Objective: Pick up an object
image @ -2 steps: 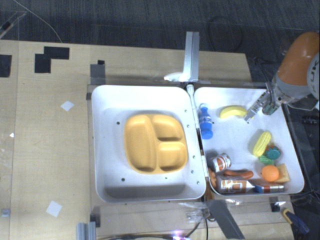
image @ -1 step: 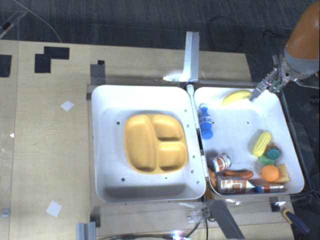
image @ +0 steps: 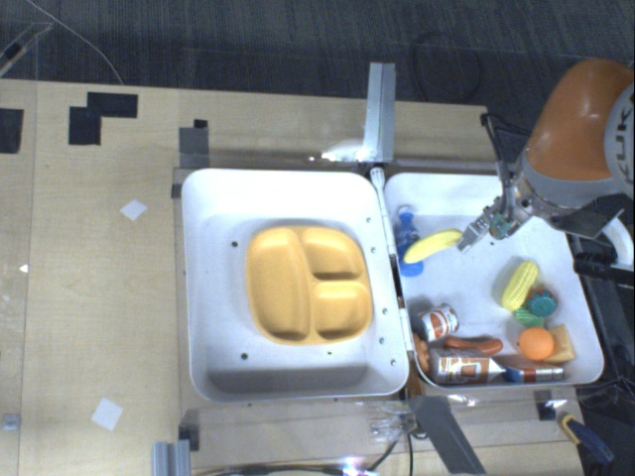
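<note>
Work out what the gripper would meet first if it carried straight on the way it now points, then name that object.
Most likely the banana. The gripper points down and left toward its right end, just beyond the tip. Depth is unclear from this single slanted view, so it might pass above it.

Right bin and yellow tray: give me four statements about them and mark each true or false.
1. The yellow tray lies in the left bin. True.
2. The banana lies in the left bin. False: it lies in the right bin.
3. The end effector is over the right bin, near the banana. True.
4. The orange ball sits on the yellow tray. False: it sits in the right bin, near the corn.
</note>
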You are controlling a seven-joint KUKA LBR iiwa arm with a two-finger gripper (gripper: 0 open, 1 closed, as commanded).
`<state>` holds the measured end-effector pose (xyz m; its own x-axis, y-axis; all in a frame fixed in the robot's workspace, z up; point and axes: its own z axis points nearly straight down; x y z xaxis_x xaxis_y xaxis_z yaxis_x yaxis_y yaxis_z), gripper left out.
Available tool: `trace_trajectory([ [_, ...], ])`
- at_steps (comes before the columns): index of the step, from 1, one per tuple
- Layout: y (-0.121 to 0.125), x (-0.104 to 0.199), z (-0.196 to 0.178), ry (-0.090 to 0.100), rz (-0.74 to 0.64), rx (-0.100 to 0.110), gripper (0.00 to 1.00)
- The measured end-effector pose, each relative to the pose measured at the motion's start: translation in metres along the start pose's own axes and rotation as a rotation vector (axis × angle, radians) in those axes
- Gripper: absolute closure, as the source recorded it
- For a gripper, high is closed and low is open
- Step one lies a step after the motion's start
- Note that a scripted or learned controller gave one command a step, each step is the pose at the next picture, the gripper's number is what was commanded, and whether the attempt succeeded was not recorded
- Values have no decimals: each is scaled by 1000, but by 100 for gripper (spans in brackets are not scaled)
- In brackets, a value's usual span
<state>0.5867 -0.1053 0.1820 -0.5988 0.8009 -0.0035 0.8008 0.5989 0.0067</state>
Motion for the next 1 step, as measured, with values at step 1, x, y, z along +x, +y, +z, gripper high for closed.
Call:
trace_trajectory([
  [1, -57, -66, 91, -9, -45, -2, 100],
])
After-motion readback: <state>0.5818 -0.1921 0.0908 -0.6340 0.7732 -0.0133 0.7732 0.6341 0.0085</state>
